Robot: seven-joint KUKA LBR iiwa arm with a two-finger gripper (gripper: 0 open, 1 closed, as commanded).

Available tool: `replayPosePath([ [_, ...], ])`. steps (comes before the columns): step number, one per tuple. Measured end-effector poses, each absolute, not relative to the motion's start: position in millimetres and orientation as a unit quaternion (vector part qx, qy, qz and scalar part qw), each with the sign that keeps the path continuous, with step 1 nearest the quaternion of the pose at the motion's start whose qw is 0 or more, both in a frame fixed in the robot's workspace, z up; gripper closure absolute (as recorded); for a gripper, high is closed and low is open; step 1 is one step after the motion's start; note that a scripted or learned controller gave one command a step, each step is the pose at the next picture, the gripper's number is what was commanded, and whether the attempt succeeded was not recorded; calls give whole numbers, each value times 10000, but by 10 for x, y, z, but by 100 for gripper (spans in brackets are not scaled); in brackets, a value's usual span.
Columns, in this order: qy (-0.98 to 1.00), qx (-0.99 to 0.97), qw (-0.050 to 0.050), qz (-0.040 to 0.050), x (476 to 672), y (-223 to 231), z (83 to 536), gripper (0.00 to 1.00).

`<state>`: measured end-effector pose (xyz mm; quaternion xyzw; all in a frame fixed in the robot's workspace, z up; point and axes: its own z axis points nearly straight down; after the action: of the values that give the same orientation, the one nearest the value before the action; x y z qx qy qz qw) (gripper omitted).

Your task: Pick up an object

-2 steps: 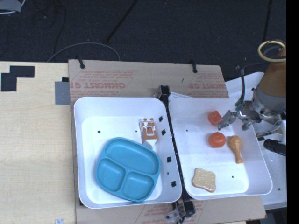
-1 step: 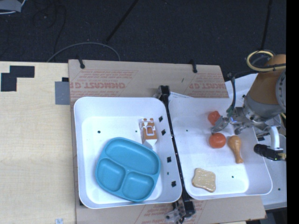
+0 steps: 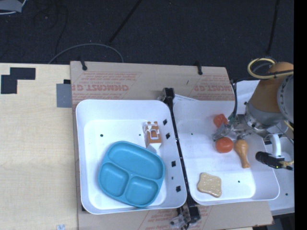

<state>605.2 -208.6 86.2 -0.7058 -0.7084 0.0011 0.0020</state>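
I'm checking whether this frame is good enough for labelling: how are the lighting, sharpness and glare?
Camera view: light is even and soft, with faint shadows under the blue tray and the cookie; the white bins look bright but not washed out; the picture is slightly soft overall, and the claw by the red items is hard to resolve.

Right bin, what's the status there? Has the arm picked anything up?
Tool low in right bin, at the red tomato and small red piece. Grip unclear. Drumstick close alongside.
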Motion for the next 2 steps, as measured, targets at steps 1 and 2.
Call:
replayPosePath([
  [1, -7087, -7055, 16, 9, 6054, -2090, 976, 100],
  [2, -7078, -7064, -20, -9, 6116, -2117, 1602, 100],
])
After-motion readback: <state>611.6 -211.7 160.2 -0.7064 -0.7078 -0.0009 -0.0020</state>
